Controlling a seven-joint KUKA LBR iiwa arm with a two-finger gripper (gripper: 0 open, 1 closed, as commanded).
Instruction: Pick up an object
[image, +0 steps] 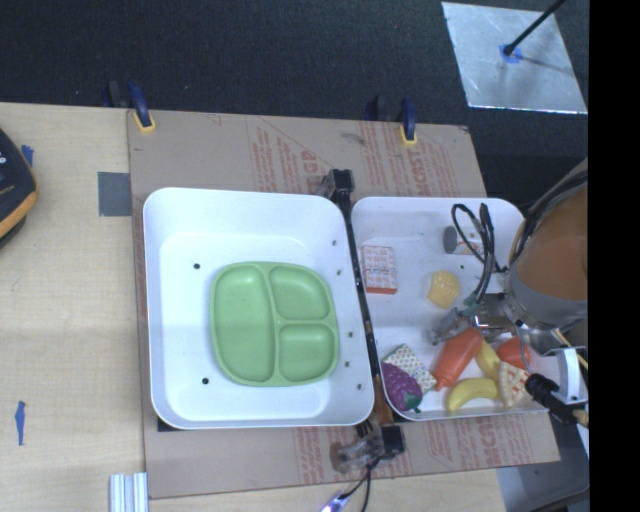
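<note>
Over the right bin (400, 215), lowered among the toys: gripper (470, 322), finger state impossible to tell, nothing visibly held. Just below it, carrot (458, 356), tilted and leaning on its neighbours, probably the target by nearness. Banana (470, 394), cracker (513, 381), grapes (400, 384) crowded at the near wall, likely tumbled loose rather than arranged. Yellow block (443, 289) and card (378, 268) lying apart, easier to reach. Left bin (170, 300) holding a green tray (273, 322), centred. Underneath, cardboard (250, 150) clamped onto a wooden bench (60, 300); dark floor (250, 45) beyond.
</note>
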